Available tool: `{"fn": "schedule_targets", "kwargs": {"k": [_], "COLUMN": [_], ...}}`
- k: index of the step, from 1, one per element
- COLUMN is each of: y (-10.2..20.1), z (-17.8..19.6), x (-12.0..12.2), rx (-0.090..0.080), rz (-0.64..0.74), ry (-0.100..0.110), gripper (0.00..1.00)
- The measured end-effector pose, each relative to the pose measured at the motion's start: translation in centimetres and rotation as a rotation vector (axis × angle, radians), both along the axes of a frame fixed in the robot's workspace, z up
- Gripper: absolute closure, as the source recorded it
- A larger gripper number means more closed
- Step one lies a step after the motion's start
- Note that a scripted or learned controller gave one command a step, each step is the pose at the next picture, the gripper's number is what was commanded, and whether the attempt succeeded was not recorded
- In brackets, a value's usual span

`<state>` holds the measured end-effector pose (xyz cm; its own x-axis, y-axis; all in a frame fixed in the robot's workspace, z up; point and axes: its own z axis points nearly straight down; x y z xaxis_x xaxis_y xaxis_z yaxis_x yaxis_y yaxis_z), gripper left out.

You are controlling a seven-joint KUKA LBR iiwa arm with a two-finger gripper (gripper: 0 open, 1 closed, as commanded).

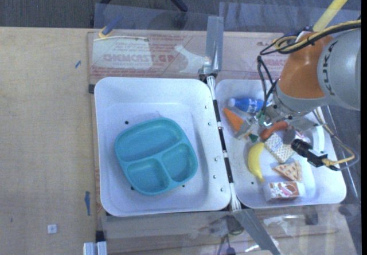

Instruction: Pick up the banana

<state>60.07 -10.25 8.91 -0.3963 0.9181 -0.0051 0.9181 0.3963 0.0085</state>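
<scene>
White plastic bins sit side by side on the tabletop (46, 133). Lying in the left bin (109, 99) is a teal divided plate (155, 156). Crowded into the right bin (332, 191) are a carrot (232, 118), a blue-capped bottle (245, 104), a waffle (278, 147), a pizza slice (289, 170), a small packet (282, 189) and the banana (256, 160). Over that bin the arm (312, 70) bends down, its hand (269, 125) low among the toys; whether it's wide or closed I cannot tell. Yellow and curved, the banana lies free just below the hand.

The wooden tabletop (40, 133) carries two shallow white bins side by side — left bin (109, 99), right bin (335, 188) — their inner rims touching.
</scene>
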Motion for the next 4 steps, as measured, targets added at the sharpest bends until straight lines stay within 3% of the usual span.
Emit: {"fn": "schedule_targets", "kwargs": {"k": [1,2,3,4], "y": [0.0,2.5,0.4,0.5], "z": [1.1,8.5,2.3,2.6], "x": [0.1,5.7,4.8,5.7], "rx": [0.002,-0.002,-0.003,0.003], "rz": [-0.002,-0.336,-0.691,-0.690], "ry": [-0.004,0.052,0.052,0.012], "gripper": [1.00,1.00,1.00,0.00]}}
